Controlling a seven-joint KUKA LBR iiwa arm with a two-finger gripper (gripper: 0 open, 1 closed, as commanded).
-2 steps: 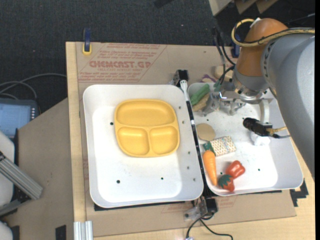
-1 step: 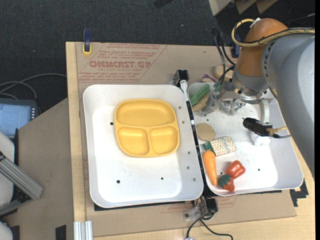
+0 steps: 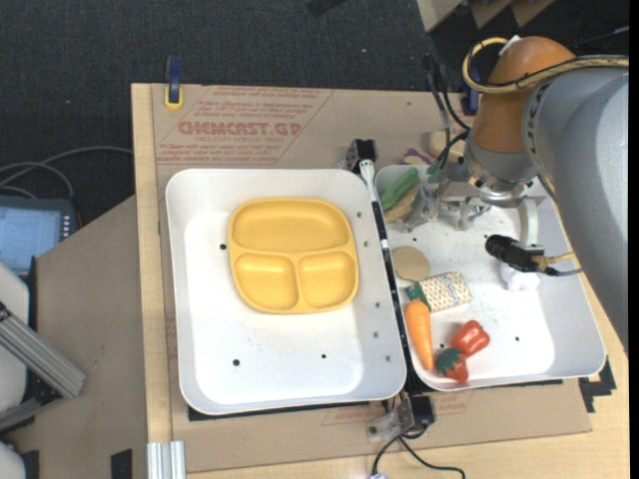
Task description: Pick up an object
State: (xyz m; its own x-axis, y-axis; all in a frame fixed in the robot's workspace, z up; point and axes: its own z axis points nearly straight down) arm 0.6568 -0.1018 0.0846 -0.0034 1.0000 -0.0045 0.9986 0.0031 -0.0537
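Desk (image 3: 250, 128): covered by a brown printed sheet; it carries two white bins side by side, touching along their inner walls.
Arm (image 3: 579, 148): grey with an orange band, reaching in from the right over the far part of the right bin.
Left bin (image 3: 200, 347): holds the plate.
Right bin (image 3: 559, 352): holds all the small objects available for picking.
Plate (image 3: 294, 252): yellow, three compartments, lying flat in the far half of the left bin.
Jaws: below the orange band, low over the far left area of the right bin, just right of the green item; whether they are open or closed cannot be told.
Carrot (image 3: 419, 332): orange, lying along the right bin's left wall, near end.
Green item (image 3: 397, 186): in the far left corner of the right bin.
Block (image 3: 444, 290): pale and patterned, just beside the carrot's top.
Disc (image 3: 409, 262): tan and round, between the green item and the carrot.
Pepper (image 3: 469, 338): red, right of the carrot.
Red fruit (image 3: 451, 365): touching the pepper, at the near rim.
White lump (image 3: 519, 279): mid-bin, towards the right.
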